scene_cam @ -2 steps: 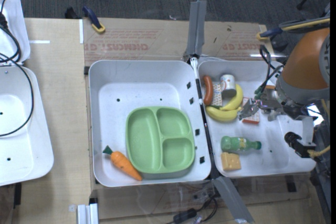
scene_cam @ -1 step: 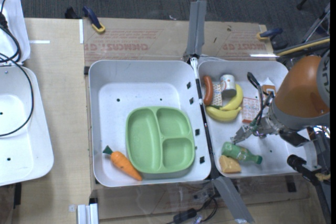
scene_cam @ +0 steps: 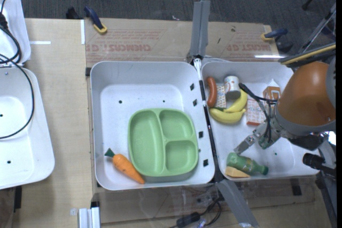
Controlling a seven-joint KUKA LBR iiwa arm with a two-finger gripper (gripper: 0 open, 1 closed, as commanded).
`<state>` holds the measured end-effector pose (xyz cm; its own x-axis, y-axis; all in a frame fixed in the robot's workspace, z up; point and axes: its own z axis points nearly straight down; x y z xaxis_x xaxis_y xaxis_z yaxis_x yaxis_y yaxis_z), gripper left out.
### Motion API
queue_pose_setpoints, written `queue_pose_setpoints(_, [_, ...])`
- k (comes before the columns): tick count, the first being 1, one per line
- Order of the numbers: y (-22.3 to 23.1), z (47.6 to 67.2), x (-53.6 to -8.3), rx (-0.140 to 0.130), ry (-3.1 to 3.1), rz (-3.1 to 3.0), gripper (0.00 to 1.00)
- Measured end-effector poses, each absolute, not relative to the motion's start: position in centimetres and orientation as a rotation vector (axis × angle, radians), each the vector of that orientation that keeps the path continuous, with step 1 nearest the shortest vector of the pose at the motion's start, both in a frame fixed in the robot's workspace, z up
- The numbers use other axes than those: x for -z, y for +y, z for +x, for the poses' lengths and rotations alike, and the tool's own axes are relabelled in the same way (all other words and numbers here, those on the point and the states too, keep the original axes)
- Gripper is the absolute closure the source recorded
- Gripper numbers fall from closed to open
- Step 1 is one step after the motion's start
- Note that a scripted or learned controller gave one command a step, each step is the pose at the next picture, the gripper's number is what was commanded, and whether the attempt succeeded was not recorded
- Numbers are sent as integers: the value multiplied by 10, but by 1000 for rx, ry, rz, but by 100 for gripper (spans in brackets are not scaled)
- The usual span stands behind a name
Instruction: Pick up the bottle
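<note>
Hovering above the right bin (scene_cam: 299,167), the gripper (scene_cam: 252,141) has fingers spread and pinches nothing. The green bottle (scene_cam: 246,163) lies on its side just below it, apparently lined up for a descent.

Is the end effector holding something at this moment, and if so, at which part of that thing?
Nothing is held. The end effector hangs above the right bin's floor, apart from the green bottle, which lies on its side near the bin's front wall.
</note>
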<state>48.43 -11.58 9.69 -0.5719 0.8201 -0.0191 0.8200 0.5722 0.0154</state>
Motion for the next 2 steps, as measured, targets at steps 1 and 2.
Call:
queue_pose_setpoints(1, [-159, 481, -94, -2, 2951, 1045, 0])
queue_pose_setpoints(2, [-219, 487, -98, -6, 3039, 688, 0])
